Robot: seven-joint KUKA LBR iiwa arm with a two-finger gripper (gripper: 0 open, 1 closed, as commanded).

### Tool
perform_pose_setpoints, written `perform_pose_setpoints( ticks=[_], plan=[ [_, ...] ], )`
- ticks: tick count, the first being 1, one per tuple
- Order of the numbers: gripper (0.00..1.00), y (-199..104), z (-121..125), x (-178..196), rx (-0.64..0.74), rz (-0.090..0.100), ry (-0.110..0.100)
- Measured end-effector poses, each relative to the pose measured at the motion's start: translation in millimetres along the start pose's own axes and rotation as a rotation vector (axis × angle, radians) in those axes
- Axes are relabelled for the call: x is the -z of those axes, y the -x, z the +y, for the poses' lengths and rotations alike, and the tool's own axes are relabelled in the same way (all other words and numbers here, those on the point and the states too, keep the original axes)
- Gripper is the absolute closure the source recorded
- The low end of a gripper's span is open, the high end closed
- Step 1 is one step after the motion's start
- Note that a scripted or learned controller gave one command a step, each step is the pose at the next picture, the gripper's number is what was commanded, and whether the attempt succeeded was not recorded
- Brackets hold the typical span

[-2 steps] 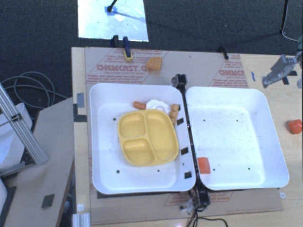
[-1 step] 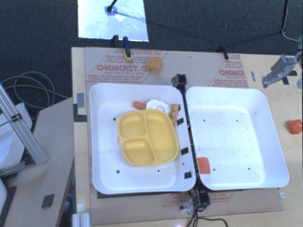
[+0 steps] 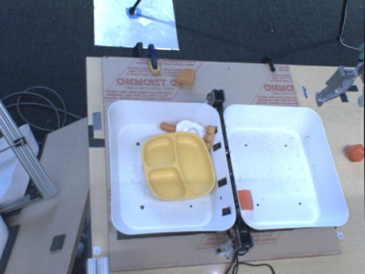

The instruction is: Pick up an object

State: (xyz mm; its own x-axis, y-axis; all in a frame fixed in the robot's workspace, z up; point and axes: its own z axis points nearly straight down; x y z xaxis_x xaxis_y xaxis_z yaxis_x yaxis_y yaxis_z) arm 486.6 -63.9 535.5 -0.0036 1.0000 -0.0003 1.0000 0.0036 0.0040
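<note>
A yellow three-compartment plate lies in the left bin. Behind the plate sit a small orange sausage-shaped piece, a white item and a tan piece. An orange-red block rests at the near left corner of the right bin. My gripper hangs at the far right of the view, above the bench beyond the right bin's back right corner, with nothing seen in it.
A tan waffle-like piece lies on the bench behind the left bin. An orange object sits on the bench to the right of the right bin. Clamps stand at the board's back edge.
</note>
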Motion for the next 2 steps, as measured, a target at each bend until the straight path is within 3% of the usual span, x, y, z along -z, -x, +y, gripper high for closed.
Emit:
perform_pose_setpoints(
  ticks=[2],
  plan=[
    [0.00,0.0,0.0,0.0,0.000,0.000,0.000]
  ],
)
